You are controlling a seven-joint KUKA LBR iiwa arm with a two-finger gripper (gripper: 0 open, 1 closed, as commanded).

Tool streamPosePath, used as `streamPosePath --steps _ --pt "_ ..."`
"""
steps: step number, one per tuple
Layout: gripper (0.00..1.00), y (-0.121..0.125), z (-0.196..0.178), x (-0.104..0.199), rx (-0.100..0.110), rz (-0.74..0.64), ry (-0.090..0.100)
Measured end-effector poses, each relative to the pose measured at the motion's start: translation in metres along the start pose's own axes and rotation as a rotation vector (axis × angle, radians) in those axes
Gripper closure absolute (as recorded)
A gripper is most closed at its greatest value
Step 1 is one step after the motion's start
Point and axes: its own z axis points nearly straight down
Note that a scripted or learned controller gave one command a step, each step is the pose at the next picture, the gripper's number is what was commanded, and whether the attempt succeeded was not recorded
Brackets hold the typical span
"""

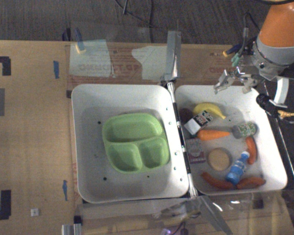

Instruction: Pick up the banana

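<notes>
Banana [209,110] untouched in right bin [279,173], beside the carrot [213,134]. Gripper [233,81] hovers above the far rim, fingers spread, empty. Approach step; next: descend and straddle it.

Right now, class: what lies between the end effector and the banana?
Bare white bin floor in the camera view; the end effector hangs above the rim, up-right of the banana.

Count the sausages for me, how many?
3. One reddish-brown sausage lies near the right bin's right wall; two more sit at the front: one left, one right of the blue bottle. More may be hidden.
</notes>
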Motion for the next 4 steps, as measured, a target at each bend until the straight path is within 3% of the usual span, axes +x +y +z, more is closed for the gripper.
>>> streamPosePath --steps 1,2,3,4 --pt "0.00 0.012 0.110 -0.026 -0.001 -0.074 0.000" --pt "0.00 -0.005 0.160 -0.012 -0.003 -0.290 0.000" --pt "0.00 -0.009 0.159 -0.093 -0.006 -0.292 0.001" --pt "0.00 0.016 0.159 -0.049 -0.007 -0.510 -0.003"
